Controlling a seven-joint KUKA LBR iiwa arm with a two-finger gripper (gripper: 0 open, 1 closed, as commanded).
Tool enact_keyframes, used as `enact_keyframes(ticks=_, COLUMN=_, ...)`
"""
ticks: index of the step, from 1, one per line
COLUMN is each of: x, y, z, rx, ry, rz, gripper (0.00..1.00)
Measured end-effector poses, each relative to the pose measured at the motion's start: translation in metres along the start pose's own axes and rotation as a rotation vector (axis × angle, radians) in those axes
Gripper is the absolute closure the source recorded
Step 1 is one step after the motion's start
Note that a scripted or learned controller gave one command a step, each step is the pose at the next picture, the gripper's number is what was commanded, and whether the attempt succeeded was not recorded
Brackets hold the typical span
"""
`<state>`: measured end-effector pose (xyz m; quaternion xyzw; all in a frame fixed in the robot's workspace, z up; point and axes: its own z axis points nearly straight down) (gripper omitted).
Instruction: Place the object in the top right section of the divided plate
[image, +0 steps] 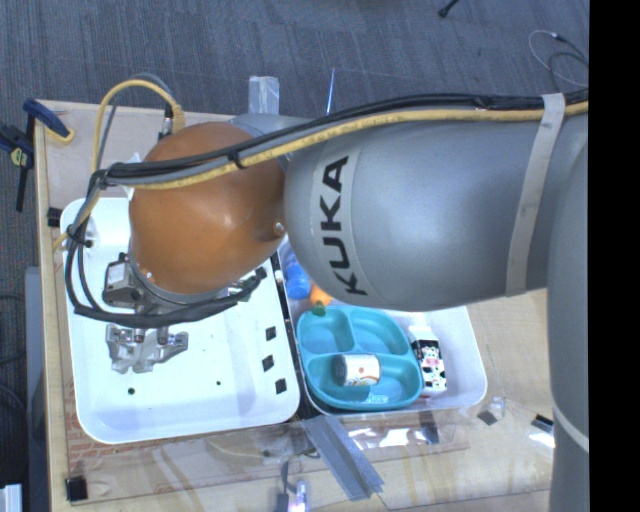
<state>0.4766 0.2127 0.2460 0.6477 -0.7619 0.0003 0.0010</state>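
Observation:
A blue divided plate (385, 330) lies in the right bin (470, 385). A small white and brown cylinder (359, 370) rests on its side in the plate's near, large section. The two smaller far sections of the plate look bare where they can be seen. My gripper (146, 348) hangs low over the left bin (190, 410), near its left side and well away from the plate. Nothing can be seen held in it. The orange wrist band and grey arm cover the far half of both bins.
A black-and-white cow-patterned item (430, 366) stands beside the plate's right rim. An orange thing (320, 297) and a blue thing (293, 275) peek out under the arm at the plate's far left. Small black pieces (270, 350) lie in the left bin near its right wall.

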Motion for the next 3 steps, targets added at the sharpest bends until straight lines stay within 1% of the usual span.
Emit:
enact_keyframes(ticks=1, x=0.0, y=0.0, z=0.001, rx=0.001, ry=-0.002, rz=-0.124, gripper=1.0)
enact_keyframes(ticks=2, x=0.003, y=-0.001, z=-0.009, rx=0.004, ry=-0.004, rz=-0.369, gripper=1.0)
enact_keyframes(ticks=3, x=-0.006, y=0.002, z=-0.003, rx=0.003, ry=-0.004, rz=-0.665, gripper=1.0)
